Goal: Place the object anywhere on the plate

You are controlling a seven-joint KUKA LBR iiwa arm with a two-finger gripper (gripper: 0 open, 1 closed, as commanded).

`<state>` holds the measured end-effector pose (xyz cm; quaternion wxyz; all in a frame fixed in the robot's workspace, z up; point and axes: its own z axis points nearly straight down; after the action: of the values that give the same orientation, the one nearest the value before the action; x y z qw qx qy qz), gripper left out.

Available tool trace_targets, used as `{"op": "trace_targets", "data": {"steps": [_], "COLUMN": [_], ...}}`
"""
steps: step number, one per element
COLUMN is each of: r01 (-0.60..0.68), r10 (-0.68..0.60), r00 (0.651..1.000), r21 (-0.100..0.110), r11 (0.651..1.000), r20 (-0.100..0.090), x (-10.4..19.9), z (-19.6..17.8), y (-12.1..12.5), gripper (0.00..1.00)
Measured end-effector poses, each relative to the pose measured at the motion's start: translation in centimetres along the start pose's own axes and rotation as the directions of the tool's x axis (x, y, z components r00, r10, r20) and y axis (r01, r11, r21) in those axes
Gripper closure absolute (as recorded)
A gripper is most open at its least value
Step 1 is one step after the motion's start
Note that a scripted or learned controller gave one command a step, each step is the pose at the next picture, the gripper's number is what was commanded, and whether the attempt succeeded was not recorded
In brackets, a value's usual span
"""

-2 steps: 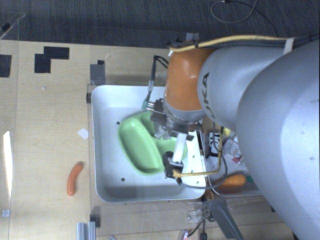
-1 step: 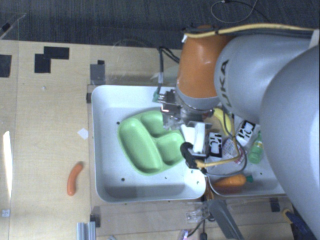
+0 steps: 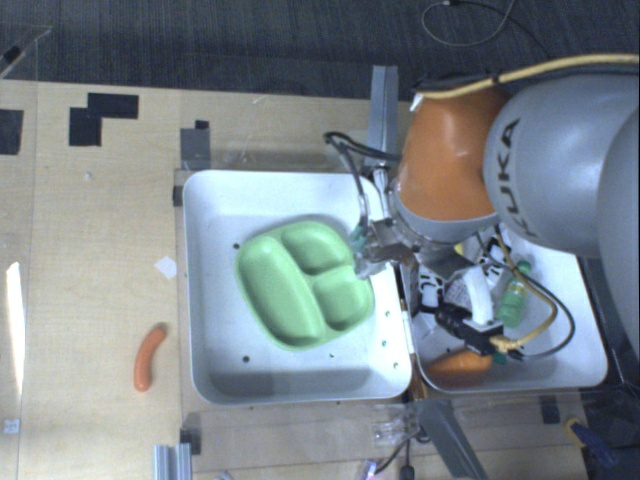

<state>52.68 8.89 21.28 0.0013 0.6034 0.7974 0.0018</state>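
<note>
Looming nearest the lens, the grey arm point(image 3: 570, 148) hung its gripper point(image 3: 366, 248) over the right rim of the green divided plate point(image 3: 300, 283), which lay in the left bin point(image 3: 200, 298). Whether the gripper was clenched, released or carrying anything could not be made out. With an orange item point(image 3: 462, 365) and a small green bottle point(image 3: 512, 304) lying in the cluttered right bin point(image 3: 590, 358), any release so near the rim risked dropping an object onto the bin floor instead.

You see a bulky grey arm point(image 3: 570, 158) with black KUKA lettering point(image 3: 507, 173), a rounded orange band point(image 3: 445, 158) above the wrist, thin black cables point(image 3: 345, 148) looping beside it, and a pale metal gripper point(image 3: 362, 250).
</note>
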Motion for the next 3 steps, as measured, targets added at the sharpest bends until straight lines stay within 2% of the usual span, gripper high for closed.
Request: {"op": "trace_targets", "data": {"steps": [1,2,3], "r01": [-0.046,0.048,0.114], "r10": [0.046,-0.048,-0.114], "r00": [0.999,0.999,0.993], "r21": [-0.002,0.000,-0.001], "r11": [0.999,0.999,0.993], "r20": [-0.001,0.000,0.000], "x": [9.0,6.1,3.1], "z": [-5.6,-0.3,-0.6], "y": [-1.5,-2.3,-3.1], "gripper": [1.00,1.00,1.00]}}
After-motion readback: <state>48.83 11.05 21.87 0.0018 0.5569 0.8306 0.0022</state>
